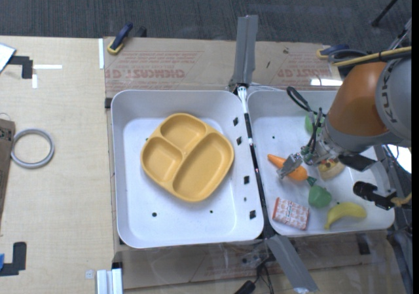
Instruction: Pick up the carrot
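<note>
Camera view: the carrot (285, 165) is seen in the right bin (262, 155), its thick end hidden beneath the gripper (292, 163). Whether it is grasped cannot be told; the arm (357, 109) covers items behind.

The carrot (283, 164), orange and tapered, is lying on its side on the floor of the right bin, its pointed tip aiming left and its thicker end resting toward the right.

I saw the small orange carrot (285, 167) in the right bin crowded at lower right by a green toy (319, 196); its left lay open.
</note>
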Tool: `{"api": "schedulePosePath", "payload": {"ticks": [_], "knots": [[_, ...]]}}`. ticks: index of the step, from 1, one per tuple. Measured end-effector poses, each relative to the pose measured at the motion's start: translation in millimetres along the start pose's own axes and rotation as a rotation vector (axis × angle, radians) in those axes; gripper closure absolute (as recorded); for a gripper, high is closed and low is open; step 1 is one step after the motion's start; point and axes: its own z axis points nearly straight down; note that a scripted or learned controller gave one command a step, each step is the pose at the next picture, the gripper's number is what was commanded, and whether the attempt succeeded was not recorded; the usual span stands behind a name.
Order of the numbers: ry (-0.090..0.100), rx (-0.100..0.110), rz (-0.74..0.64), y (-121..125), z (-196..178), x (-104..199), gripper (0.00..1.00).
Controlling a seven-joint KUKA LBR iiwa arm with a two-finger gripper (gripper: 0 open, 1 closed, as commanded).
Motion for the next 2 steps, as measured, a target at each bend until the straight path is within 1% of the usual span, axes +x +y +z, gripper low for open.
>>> {"api": "schedulePosePath", "payload": {"ticks": [1,2], "knots": [[0.000,0.000,0.119,5.0,-99.8,21.6,0.00],[0.000,0.000,-0.136,0.5,-0.1,7.5,0.00]]}}
